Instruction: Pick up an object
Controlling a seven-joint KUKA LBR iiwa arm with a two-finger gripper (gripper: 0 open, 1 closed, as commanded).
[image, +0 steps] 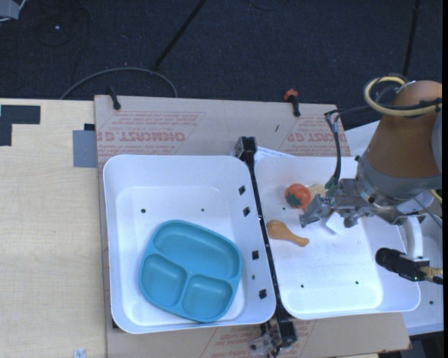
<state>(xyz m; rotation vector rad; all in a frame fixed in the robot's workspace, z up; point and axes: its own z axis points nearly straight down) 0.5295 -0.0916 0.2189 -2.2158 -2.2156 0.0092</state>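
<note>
Approach step: the gripper, its state impossible to tell, hovers in the right bin at three o'clock of a red-orange toy; next, descend and close.

robot lab: cardboard-lined bench, two white bins, loose cables on dark carpet.

— What lies near the gripper?
— A red-orange tomato-like ball, just up-left of its tip.
— Anything else?
— A tan, drumstick-shaped piece, lying flat just below-left, narrow end pointing right.
</note>
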